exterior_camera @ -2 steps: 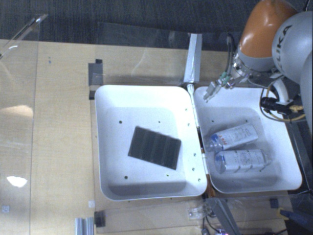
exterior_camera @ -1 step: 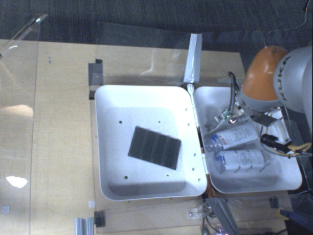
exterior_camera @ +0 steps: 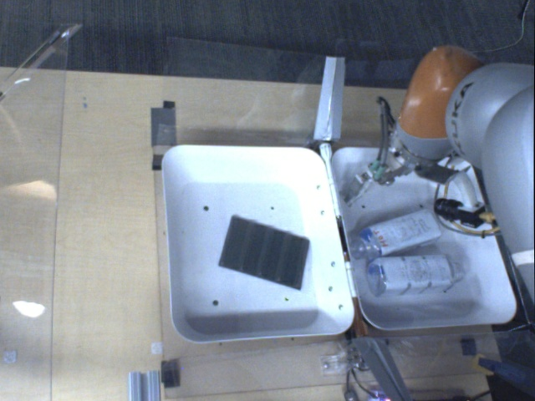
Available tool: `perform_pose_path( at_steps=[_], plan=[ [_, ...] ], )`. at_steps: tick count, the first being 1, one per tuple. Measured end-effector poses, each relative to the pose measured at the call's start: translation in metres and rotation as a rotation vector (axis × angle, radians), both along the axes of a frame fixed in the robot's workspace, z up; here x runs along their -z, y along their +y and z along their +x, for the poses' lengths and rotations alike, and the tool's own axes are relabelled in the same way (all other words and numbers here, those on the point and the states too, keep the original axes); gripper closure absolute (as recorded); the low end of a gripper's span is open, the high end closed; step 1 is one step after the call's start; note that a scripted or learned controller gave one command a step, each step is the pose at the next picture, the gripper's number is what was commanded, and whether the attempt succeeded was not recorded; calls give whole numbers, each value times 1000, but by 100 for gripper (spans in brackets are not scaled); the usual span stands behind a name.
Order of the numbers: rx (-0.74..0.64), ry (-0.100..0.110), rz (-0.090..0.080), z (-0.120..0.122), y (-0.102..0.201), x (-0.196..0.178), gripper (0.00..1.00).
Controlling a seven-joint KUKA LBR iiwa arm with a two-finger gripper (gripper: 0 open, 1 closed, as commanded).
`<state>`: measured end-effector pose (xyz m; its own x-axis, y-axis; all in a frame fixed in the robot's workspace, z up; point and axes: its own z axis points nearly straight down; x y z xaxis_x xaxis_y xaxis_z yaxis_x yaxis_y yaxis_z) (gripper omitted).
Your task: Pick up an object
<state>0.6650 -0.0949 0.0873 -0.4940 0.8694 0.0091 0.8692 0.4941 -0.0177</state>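
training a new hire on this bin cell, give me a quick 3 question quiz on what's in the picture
1. True or false: the dark ribbed pad lies in the same bin as the two plastic bottles.
2. How many plastic bottles lie in the right bin?
3. Over which bin is the claw? A) left bin B) right bin C) neither

Key
1. False: the pad lies in the left bin.
2. Two: one bottle and another bottle nearer the camera.
3. B

Two white bins (exterior_camera: 180, 224) side by side, wooden bench (exterior_camera: 84, 224)
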Motion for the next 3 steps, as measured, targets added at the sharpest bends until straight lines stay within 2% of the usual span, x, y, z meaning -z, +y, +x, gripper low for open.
perform_pose_path(
  at_steps=[1,2,3],
  plan=[
    [19,-28,1,-72,6,-60,0],
    [-96,-34,0,-102,4,-2,0],
    [-96,-43,2,-99,6,-15,100]
  ],
)
